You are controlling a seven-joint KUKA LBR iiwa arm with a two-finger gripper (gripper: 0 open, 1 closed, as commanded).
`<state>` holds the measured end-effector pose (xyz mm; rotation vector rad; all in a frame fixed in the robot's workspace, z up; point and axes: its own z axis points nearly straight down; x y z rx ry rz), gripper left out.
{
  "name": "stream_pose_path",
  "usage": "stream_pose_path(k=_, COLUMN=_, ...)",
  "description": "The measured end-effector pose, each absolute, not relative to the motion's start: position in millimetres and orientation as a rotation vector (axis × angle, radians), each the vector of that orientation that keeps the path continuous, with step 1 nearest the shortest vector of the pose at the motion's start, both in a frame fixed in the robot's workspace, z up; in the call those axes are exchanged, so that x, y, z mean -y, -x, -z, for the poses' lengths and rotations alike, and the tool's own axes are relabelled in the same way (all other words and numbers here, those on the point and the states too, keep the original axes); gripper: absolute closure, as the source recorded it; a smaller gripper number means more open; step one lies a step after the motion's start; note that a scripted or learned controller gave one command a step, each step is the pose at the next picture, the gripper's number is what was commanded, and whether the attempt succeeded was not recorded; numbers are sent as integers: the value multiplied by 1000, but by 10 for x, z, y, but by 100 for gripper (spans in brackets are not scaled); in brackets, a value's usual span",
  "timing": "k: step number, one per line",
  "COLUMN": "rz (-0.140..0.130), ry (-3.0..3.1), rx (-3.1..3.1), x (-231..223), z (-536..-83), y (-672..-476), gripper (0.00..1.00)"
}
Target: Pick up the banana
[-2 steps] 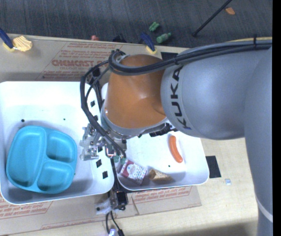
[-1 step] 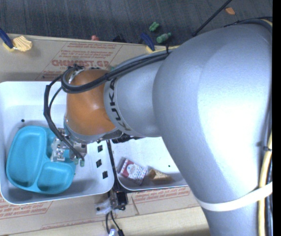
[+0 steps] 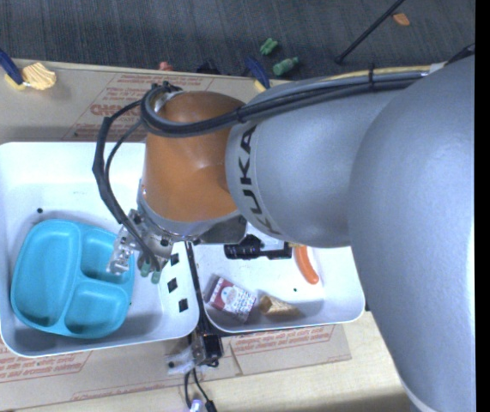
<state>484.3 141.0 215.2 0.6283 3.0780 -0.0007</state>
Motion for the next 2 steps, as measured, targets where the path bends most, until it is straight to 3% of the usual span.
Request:
stream_pose_path(k=1, rz=1, ry=-788, rx=-3042, x=-2115, z=-2240, y=-4757, gripper=100)
stream_pose_path(k=2, rz=7, ry=-1304, rx=-2863, x=-2170, z=-1970, y=-4754, gripper=100)
